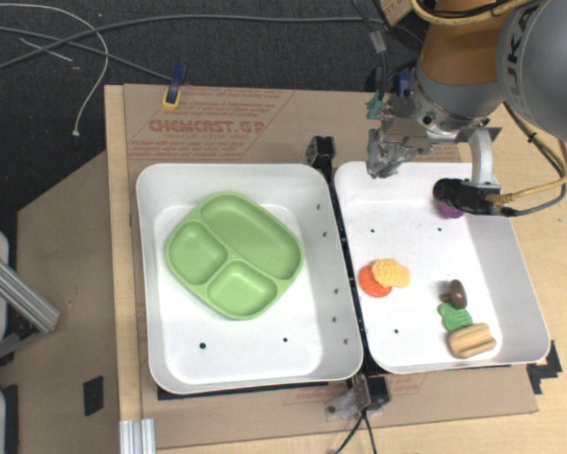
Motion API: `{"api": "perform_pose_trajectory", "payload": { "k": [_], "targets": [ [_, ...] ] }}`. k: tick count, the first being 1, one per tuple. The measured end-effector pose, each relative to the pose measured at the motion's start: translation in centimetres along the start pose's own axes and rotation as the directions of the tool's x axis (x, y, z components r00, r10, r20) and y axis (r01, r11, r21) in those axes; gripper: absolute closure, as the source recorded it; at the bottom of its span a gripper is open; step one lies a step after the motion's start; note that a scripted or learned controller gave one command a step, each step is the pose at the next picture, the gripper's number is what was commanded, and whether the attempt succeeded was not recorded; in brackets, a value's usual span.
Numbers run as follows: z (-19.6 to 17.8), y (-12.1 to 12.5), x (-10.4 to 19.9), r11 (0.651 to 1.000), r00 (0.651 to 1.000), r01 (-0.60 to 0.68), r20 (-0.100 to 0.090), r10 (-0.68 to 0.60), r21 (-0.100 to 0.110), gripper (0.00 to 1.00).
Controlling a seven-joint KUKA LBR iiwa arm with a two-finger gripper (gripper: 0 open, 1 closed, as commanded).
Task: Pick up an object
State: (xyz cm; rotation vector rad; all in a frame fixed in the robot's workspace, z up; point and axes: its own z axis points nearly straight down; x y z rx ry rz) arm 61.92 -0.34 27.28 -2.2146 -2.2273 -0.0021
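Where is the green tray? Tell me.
The green tray lies in the left bin, about mid-bin, across the divider from the orange toy in the right bin.

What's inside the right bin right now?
In the right bin: an orange-yellow piece, brown piece, green piece, tan piece. A purple thing is partly covered by a black part.

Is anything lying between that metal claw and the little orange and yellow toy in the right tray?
Nothing visible does. The gripper hangs over the far edge of the right white bin, and the bare bin floor runs from there to the orange and yellow toy food piece. The brown, green and tan pieces lie off to the side.
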Motion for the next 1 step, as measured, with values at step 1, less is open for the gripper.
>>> {"api": "perform_pose_trajectory", "payload": {
  "k": [1],
  "targets": [
    [2.29, 0.26, 5.31, 1.0, 1.0, 0.0, -0.001, 0.0, 0.005, 1.0]
  ]
}}
